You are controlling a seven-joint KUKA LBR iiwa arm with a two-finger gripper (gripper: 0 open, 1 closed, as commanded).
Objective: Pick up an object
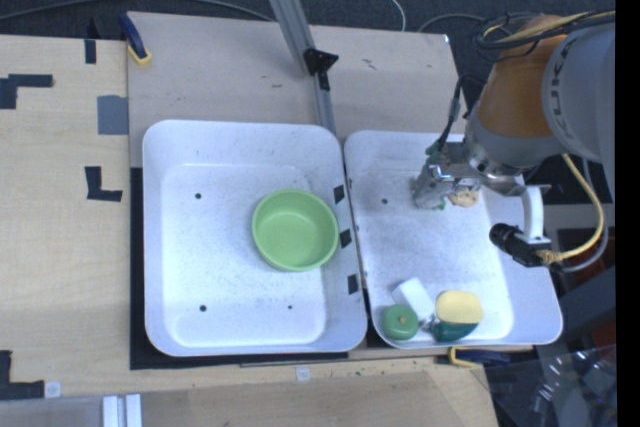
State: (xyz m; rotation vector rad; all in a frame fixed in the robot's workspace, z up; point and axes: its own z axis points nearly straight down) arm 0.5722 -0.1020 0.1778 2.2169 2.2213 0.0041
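Where gripper (432, 190) hangs, tan object (463, 198) just beside.

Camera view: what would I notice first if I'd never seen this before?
Probably the green bowl, sitting alone in the left white bin. Next, the big grey and orange arm reaching in from the right, its gripper low over the right white bin. A little pile of small things, one yellow and one green, huddles in that bin's near corner.
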